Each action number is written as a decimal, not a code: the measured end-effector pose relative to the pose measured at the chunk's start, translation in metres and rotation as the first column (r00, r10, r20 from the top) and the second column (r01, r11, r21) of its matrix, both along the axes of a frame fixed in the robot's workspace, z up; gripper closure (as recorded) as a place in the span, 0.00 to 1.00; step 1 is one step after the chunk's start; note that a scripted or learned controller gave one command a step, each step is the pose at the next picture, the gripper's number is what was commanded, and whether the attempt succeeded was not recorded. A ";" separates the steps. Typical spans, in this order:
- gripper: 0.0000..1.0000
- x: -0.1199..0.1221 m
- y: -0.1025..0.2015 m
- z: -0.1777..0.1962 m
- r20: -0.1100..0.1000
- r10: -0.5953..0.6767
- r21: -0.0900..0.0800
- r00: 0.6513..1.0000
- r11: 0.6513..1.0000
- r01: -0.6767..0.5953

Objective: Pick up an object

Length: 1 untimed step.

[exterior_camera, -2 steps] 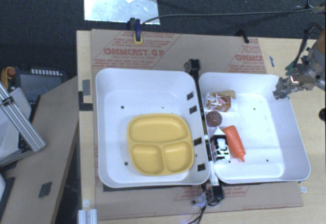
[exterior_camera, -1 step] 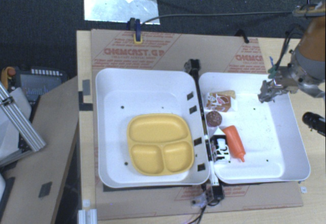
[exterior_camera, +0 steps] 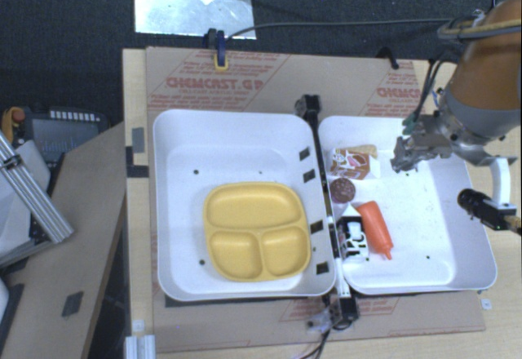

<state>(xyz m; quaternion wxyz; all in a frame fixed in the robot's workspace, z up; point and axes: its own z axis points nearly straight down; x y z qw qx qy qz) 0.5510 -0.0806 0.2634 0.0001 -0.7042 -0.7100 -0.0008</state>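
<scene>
In the right bin (exterior_camera: 457,268) lie an orange carrot-shaped piece (exterior_camera: 376,227), a round dark red-brown piece (exterior_camera: 342,189), a white and orange patterned packet (exterior_camera: 352,161) and a small black and white item (exterior_camera: 352,237). My gripper (exterior_camera: 404,157) hangs over the upper middle of that bin, to the right of the packet and apart from it. Nothing shows between its fingers.
The left bin (exterior_camera: 179,153) holds a yellow tray (exterior_camera: 256,230) with three compartments. A black divider with clips (exterior_camera: 320,186) runs between the bins. A black part (exterior_camera: 481,209) juts in over the right bin's right edge. Cables cross the bench at the back.
</scene>
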 end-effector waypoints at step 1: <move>1.00 -0.005 0.049 0.000 0.001 0.001 0.001 1.000 1.000 -0.001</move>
